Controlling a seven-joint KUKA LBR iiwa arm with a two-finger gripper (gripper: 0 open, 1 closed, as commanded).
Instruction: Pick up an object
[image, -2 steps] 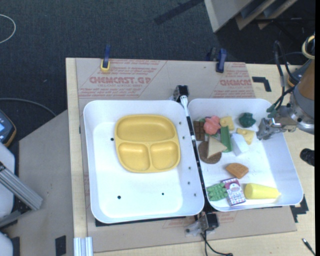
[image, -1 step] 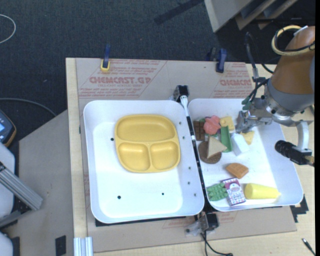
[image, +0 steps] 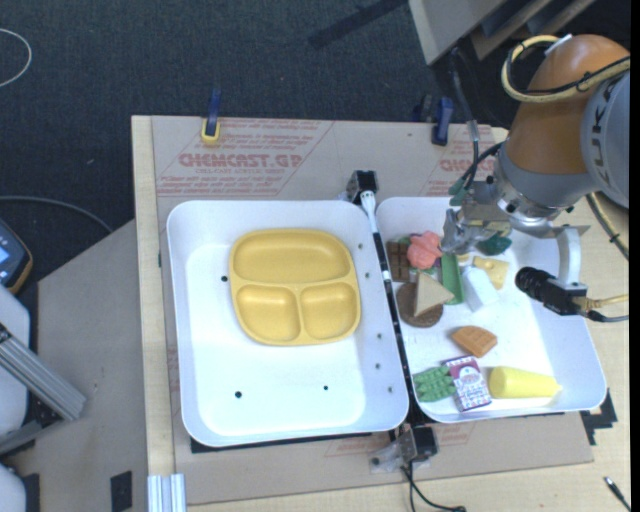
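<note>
Nearest you, along the lower edge of the right bin (image: 590, 385), you see a yellow block (image: 522, 382) lying on its side, a small red-and-white carton (image: 468, 386) touching its left end, and a green knobbly piece (image: 433, 383) just left of the carton. Just above them sits an orange waffle-like piece (image: 472, 341), apart from the rest.

Higher in the frame, at the bin's middle left, a tan wedge (image: 431, 291) leans over a dark brown round piece (image: 419, 308). A green stick (image: 451, 278) stands beside the wedge, with a white block (image: 477, 289) and a pale yellow bit (image: 491, 270) to its right. A pink piece (image: 424, 250) lies at the top of this cluster, next to a brown bar (image: 398, 262) against the bin's left wall.

The left bin (image: 190, 330) carries a yellow three-compartment tray (image: 295, 283) in its upper half.

At the upper right of the frame, the arm (image: 560, 120) reaches down over the right bin, its orange band uppermost. The gripper (image: 462, 238) hangs right above the pink piece and the green stick. You cannot tell whether its jaws are open or closed, or whether anything is between them.
</note>
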